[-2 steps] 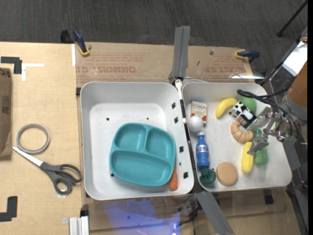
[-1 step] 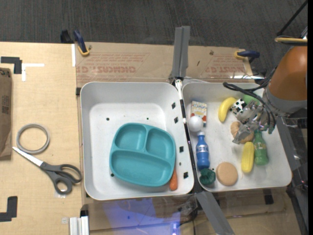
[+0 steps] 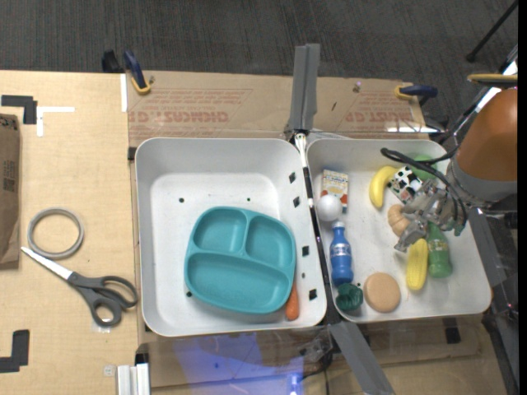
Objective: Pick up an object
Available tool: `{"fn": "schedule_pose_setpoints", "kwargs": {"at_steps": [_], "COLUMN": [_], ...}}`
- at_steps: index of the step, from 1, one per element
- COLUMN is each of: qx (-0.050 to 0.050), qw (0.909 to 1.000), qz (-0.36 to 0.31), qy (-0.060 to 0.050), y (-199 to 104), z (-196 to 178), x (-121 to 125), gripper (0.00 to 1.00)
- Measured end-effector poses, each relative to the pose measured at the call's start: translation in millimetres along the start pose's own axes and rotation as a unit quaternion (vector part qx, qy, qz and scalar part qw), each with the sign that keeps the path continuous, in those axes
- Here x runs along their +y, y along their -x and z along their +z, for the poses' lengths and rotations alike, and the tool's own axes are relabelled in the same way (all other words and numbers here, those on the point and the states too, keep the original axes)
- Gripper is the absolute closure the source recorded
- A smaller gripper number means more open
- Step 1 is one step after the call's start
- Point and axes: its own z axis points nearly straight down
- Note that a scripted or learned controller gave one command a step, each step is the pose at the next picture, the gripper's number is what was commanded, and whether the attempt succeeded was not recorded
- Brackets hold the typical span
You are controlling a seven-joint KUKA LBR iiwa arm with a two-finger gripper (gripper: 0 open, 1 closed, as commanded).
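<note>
Left bin [image 3: 156, 220]: teal divided plate [image 3: 240, 258], carrot [image 3: 292, 304] at its near edge. Right bin [image 3: 469, 299], near to far: dark green item [image 3: 349, 297], tan round piece [image 3: 382, 291], blue bottle [image 3: 340, 254], yellow fruit [image 3: 417, 263], green bottle [image 3: 439, 257], banana [image 3: 379, 186]. Gripper [image 3: 416, 225] low over yellow fruit; grip state cannot be told.

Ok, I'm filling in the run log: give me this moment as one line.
arm: over right bin | pincer: low among toys, by yellow banana | left bin: teal plate, carrot
</note>
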Motion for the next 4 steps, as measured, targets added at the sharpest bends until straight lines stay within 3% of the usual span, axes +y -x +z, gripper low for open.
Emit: {"fn": "schedule_pose_setpoints", "kwargs": {"at_steps": [1, 2, 3, 4], "qx": [-0.003, 0.000, -0.001, 0.001], "qw": [1.0000, 0.9990, 0.9999, 1.0000], "qz": [-0.001, 0.046, -0.012, 0.001], "qy": [0.000, 0.000, 0.000, -0.001], "y": [1, -35, -4, -22], "z": [-11, -136, -181, 1], "x": [1, 12, 30, 10], "gripper": [1.00, 1.00, 1.00, 1.00]}}
